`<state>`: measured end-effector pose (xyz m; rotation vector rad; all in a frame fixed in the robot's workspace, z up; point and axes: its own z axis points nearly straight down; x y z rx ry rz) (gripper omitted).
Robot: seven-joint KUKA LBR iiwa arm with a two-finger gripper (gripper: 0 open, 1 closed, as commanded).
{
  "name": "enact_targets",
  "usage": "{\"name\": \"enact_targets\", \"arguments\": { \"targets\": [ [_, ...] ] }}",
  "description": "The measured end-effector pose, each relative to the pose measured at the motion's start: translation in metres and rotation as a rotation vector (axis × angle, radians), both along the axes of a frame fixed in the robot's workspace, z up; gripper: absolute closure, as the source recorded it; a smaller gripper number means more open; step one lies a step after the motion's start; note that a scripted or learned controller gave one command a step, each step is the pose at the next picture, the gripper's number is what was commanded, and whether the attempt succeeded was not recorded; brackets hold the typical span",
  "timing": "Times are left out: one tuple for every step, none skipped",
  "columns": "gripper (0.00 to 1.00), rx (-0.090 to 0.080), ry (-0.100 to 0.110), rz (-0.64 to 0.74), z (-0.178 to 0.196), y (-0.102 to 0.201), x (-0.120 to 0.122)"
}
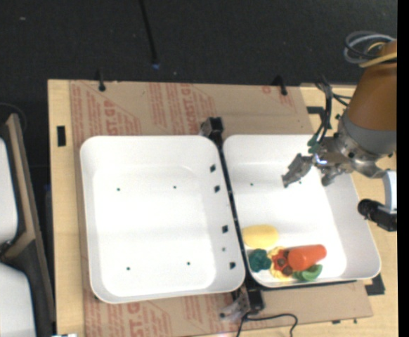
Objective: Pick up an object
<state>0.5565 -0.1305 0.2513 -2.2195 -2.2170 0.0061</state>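
Several small items lie bunched in the near corner of the right bin: a yellow lemon-shaped piece, a dark green piece, and an orange-red carrot-like piece with green at its end. My gripper hangs over the far half of that bin, well above and behind the pile. Its two fingers are spread apart, with nothing between them.
The left bin sits beside the right one, with a black clip divider between them. Both rest on a cardboard-covered bench. A black fixture sticks out at the right edge.
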Motion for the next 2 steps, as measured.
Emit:
{"name": "enact_targets", "arguments": {
  "targets": [
    [0.0, -0.001, -0.007, 0.001, 0.003, 0.0, 0.001],
    [0.0, 0.0, -0.002, 0.0, -0.056, -0.005, 0.006]
  ]
}}
